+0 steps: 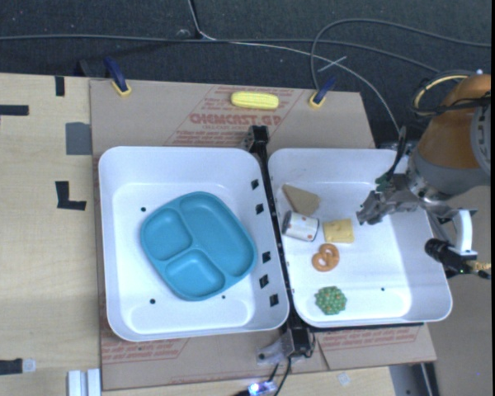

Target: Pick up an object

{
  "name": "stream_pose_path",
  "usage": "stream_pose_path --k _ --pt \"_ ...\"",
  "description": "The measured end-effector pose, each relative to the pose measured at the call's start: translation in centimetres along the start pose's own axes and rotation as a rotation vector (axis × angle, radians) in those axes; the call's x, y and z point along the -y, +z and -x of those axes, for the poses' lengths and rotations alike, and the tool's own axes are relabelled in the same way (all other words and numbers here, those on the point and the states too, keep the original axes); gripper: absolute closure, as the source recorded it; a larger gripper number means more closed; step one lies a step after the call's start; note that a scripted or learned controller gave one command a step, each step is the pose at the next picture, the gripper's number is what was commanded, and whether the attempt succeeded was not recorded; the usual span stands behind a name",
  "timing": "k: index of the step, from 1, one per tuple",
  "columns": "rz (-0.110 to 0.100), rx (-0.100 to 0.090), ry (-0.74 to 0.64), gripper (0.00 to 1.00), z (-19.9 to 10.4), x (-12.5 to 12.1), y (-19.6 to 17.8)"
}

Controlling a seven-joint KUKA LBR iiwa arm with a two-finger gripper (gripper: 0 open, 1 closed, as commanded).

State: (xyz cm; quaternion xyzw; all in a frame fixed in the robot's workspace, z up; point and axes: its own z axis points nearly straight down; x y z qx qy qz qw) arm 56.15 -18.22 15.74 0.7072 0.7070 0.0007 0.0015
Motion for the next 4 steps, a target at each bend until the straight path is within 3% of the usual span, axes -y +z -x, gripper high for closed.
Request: stream_pose_path --k 2,4 --pt "0.001 0.001 -0.002 1.00 0.5 0.0 -10.7" --pt "-0.004 -0.001 -0.005 1.00 -8.8 -0.2 -9.0"
